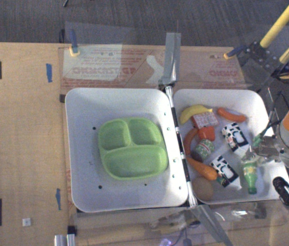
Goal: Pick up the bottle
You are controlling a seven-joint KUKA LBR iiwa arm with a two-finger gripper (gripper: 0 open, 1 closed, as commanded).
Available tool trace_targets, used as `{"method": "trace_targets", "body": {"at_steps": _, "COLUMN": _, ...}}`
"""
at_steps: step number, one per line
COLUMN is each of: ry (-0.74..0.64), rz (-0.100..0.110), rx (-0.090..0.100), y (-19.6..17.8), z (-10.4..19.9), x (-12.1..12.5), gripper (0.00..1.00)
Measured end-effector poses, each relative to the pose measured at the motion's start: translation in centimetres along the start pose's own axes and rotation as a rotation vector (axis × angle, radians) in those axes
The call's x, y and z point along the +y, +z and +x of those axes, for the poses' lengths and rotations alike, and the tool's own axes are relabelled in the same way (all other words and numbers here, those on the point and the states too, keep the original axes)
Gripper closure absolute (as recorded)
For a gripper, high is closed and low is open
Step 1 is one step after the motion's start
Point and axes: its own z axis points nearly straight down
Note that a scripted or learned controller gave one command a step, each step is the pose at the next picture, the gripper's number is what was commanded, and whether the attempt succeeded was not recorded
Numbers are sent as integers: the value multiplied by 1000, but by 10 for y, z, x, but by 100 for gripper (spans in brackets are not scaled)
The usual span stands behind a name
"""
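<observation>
bottle (250, 176) beside cow-print carton (224, 169), gripper (259, 150) above.

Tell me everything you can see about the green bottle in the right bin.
The bottle is small, pale green and looks like translucent plastic. It lies in the right bin, near its right wall and front corner, its long axis running front to back. The arm's pincer is at its far end, though a grip cannot be made out. A black-and-white carton sits just left, apart from it.
</observation>
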Motion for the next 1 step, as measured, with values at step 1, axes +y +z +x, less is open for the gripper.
{"method": "trace_targets", "body": {"at_steps": 1, "ry": 39, "rz": 1, "rx": 0, "y": -107, "z": 56, "x": -18, "gripper": 100}}
